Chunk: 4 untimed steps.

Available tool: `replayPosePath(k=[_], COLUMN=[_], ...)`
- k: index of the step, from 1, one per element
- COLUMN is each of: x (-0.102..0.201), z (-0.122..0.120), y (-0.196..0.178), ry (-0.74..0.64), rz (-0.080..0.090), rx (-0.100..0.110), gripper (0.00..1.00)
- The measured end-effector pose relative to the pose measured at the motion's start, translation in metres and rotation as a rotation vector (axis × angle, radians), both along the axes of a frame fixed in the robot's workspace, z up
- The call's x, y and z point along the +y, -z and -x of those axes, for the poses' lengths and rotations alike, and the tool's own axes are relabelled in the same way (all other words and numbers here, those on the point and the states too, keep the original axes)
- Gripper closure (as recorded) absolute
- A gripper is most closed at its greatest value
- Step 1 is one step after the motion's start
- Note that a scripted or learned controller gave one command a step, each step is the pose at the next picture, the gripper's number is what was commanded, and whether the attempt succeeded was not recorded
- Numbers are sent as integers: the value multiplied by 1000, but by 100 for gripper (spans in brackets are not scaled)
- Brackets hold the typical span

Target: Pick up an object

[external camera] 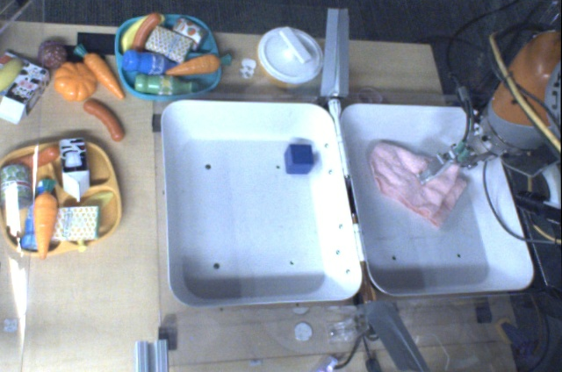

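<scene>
Blue cube (pixel 299 157) alone, left bin (pixel 189 186)

The arm (pixel 527 85) reaches in past the right rim of the right-hand bin (pixel 518 269), its orange band at the top of the visible part and its grey wrist sloping down and inward; the gripper (pixel 443 164) sits low over that bin's upper middle, tips pointing toward the bin's centre
</scene>
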State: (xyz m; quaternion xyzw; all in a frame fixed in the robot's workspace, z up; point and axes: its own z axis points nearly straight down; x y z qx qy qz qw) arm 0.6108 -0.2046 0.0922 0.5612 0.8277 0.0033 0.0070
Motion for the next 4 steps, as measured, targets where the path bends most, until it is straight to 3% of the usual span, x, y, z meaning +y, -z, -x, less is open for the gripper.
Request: replayPosePath(k=[1, 2, 3, 4], x=[-2, -2, 1, 37], z=[-57, -47, -51, -60], y=[1, 1, -13, -85], ry=[-116, -224, -229, -442], rz=[-6, 3, 5, 4], rx=[31, 9, -2, 7], gripper=[0, 0, 100, 100])
